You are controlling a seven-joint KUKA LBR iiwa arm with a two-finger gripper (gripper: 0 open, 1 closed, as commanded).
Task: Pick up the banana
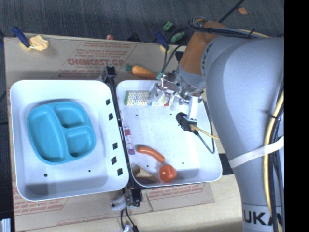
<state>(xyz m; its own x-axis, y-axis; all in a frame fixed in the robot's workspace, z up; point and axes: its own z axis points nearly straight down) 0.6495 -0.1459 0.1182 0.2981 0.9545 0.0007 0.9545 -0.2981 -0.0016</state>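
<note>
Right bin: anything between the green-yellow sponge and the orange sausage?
Nothing: the camera view shows bare white bin floor between sponge and sausage.

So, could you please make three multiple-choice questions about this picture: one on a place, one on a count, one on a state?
1. The blue tray sits in: A) the left bin B) the right bin C) neither bin.
2. How many compartments has the tray? A) two B) three C) five.
3. The sausage: A) stands upright B) hangs from the gripper C) lies flat.
Answers: 1 A, white bin walls surround it; 2 B, one long, two smaller; 3 C, it rests on the right bin floor.
</note>
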